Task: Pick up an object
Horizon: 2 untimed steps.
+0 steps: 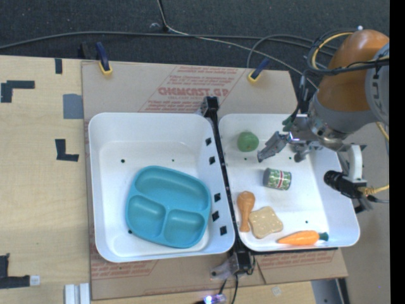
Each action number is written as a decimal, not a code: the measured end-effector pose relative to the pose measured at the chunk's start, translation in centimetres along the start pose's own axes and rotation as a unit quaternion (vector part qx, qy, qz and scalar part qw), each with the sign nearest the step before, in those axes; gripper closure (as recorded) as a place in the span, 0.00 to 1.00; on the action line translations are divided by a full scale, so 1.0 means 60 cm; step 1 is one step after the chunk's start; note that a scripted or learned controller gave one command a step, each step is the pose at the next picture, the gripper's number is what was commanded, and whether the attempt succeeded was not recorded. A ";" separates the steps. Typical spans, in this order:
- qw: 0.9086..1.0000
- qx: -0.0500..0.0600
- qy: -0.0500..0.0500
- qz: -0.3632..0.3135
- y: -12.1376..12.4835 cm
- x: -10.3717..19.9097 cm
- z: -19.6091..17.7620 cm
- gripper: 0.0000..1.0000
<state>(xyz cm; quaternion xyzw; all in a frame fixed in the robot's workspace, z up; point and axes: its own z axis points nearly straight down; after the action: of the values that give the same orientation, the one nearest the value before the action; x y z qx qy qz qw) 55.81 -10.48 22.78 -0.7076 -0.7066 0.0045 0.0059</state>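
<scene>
Right bin [329, 230], near its back wall: jaws [283, 145] hang there spread wide, nothing between them. One finger reaches toward view-left, the other sits by the wrist.

Closest thing is the can [277, 178], lying on its side just below the jaws, apart from them, not touched. Ball [247, 140], green, sits just beside the left finger tip, a bit toward the divider, also not touched. Either could be the pick; can't say which one the program is after.

Further off from the jaws, toward the front of the same bin: drumstick [245, 209] by the divider, toast [264, 222] touching or nearly touching it, carrot [301, 237] along the front wall.

Farthest: left bin [104, 128] with a blue tray [168, 206], three compartments, well away from the jaws. Both bins rest on cardboard on the counter [38, 170].

Step, as I judge it: approach, pre-grasp, nothing lifted yet. Next move calls for centring over one item, likely can or ball, dropping until the fingers straddle it, then closing. Can may roll if clipped on its round side; ball may squirt out.
</scene>
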 end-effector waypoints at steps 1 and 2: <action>1.000 -0.006 -0.001 -0.002 0.004 0.000 -0.012 0.00; 1.000 -0.005 -0.001 -0.001 0.011 0.007 0.092 0.00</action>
<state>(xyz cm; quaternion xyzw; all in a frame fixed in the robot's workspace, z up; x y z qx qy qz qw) 56.37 -10.05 17.23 -0.7066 -0.7076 0.0020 0.0018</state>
